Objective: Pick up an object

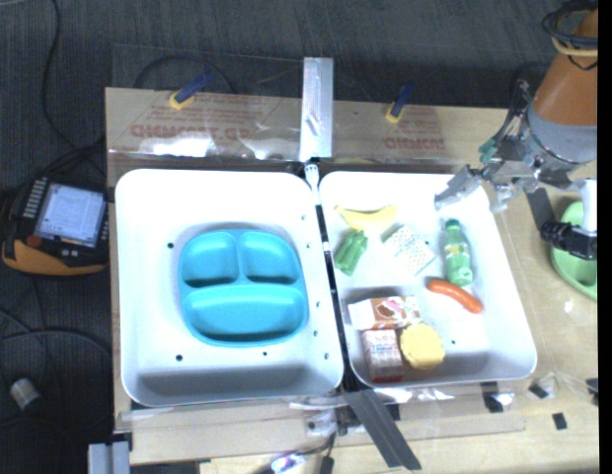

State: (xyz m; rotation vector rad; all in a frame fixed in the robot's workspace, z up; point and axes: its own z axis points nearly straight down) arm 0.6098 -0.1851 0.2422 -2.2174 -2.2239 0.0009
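Observation:
The right bin point(503, 294) holds several small items. A yellow banana point(365, 215) lies at the back, with a green packet point(350, 252) just in front of it. A white dotted pouch point(413, 250), a green bottle point(456, 252) and an orange sausage-shaped piece point(455, 295) lie further right. At the front sit a white snack box point(385, 311), a brown carton point(382, 352) and a yellow round piece point(421, 346). My gripper point(474, 194) hangs over the bin's back right corner, above and behind the green bottle. Its fingers are spread open and hold nothing.
The left bin point(148, 265) carries a blue divided tray point(245, 284). A metal divider post point(317, 107) rises behind the seam between the bins. A green object point(577, 250) sits on the bench right of the bins. A small screen device point(64, 217) lies at the far left.

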